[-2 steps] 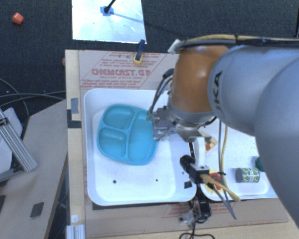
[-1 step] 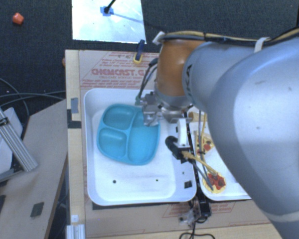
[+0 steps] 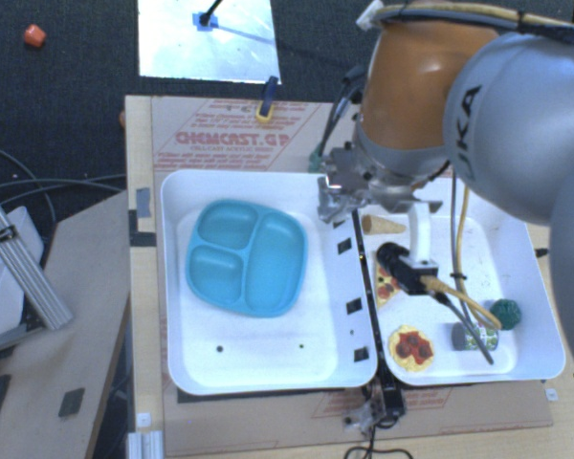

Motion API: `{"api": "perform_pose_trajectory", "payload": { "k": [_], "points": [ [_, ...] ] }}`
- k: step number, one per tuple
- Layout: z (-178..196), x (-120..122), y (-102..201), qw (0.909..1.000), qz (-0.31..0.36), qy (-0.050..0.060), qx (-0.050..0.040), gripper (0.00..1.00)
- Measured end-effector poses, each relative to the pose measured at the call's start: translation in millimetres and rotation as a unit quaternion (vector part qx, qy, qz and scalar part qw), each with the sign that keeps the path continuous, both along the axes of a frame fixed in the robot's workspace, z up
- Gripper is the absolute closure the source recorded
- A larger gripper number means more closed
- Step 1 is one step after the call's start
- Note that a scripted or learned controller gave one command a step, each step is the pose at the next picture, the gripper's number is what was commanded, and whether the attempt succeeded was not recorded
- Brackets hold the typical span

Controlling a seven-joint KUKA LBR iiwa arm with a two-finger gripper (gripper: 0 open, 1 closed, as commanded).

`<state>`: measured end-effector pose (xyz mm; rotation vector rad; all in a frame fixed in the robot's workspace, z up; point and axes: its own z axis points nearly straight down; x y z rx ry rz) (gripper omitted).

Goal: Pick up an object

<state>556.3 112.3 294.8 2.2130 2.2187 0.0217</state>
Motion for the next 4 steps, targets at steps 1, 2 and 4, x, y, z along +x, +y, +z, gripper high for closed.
{"api": "perform_pose_trajectory", "payload": {
  "k": [1,2,4],
  "points": [
    [-84,45,-6,1.0,-0.001,0.008,-0.0028,1.0],
    [-102,7,-24,0.9999,-0.002,0.01,-0.0023,1.0],
    [-111,-59,-119,0.9999,-0.003,0.009,-0.0025,1.0]
  ]
}}
